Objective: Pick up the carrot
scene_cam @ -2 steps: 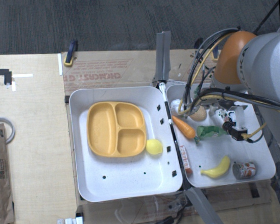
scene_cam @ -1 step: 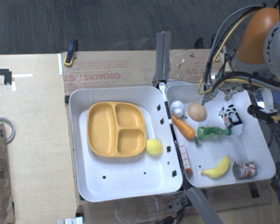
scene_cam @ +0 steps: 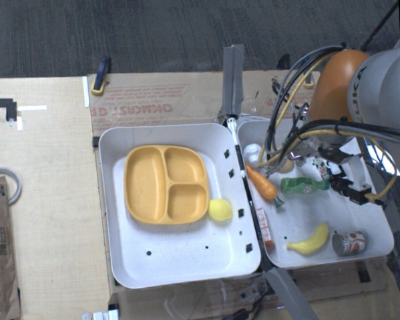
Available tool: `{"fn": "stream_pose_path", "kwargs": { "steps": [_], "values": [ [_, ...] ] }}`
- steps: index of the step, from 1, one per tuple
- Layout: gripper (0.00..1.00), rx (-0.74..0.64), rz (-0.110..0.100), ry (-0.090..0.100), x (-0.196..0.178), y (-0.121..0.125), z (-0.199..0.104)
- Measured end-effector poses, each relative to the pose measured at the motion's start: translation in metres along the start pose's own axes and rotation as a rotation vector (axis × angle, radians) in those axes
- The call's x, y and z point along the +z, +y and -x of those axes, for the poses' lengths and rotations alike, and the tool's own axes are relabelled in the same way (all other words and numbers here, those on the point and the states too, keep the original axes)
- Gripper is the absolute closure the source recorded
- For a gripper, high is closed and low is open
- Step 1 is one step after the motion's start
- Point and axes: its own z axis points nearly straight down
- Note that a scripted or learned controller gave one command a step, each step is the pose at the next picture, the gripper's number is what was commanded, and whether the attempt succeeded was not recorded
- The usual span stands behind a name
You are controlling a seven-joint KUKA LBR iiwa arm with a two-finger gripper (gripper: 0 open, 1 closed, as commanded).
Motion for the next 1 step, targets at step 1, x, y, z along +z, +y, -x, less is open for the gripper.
{"fn": "stream_pose_path", "kwargs": {
  "steps": [1],
  "values": [
    [0.0, -0.101, 0.002, -0.002, -0.0731, 0.0164, 0.0263]
  ]
}}
